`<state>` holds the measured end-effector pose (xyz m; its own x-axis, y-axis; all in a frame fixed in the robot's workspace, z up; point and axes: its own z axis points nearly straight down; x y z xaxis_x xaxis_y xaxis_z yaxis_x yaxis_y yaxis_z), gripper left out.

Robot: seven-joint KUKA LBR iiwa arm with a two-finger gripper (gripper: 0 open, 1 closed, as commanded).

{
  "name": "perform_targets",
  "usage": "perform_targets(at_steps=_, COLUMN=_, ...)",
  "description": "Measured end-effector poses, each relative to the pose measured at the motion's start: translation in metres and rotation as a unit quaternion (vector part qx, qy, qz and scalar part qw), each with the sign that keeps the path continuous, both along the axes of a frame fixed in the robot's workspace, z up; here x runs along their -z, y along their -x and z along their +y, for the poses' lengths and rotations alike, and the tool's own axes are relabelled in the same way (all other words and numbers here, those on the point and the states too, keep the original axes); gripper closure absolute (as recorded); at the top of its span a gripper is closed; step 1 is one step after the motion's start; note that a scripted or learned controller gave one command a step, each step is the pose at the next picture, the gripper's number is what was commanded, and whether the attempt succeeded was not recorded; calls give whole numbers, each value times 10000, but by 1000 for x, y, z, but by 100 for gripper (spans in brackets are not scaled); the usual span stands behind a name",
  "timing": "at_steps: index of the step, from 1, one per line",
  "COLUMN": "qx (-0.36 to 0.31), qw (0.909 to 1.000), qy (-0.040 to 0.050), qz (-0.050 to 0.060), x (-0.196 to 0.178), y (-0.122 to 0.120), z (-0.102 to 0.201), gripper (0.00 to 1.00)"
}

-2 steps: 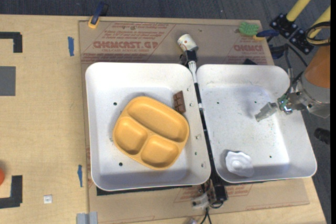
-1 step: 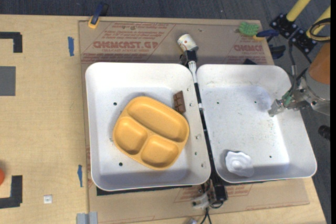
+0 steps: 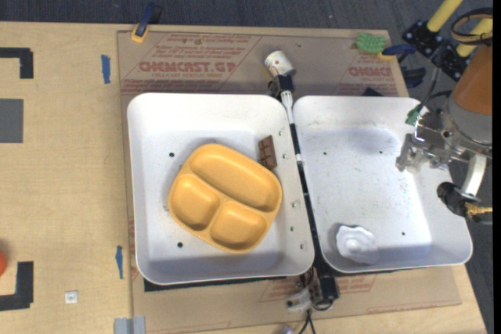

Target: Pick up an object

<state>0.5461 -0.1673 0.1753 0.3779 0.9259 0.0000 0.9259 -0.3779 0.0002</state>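
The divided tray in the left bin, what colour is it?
Yellow-orange, plain with no pattern. The divided tray shows clearly in the camera view, lying in the left bin.

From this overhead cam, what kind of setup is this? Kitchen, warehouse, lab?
Most likely a robotics lab grasping rig. Two white bins, left bin and right bin, sit on a taped cardboard-covered bench; test props, a yellow divided tray and a small white object, lie inside; the arm reaches in.

The arm (image 3: 477,90) runs off the right edge, tool (image 3: 415,156) fingers unclear.
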Motion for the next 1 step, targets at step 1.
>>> perform_targets(at_steps=1, qx=713, qw=9975, qy=-6, qz=10, x=-3, y=33, z=-48, gripper=100)
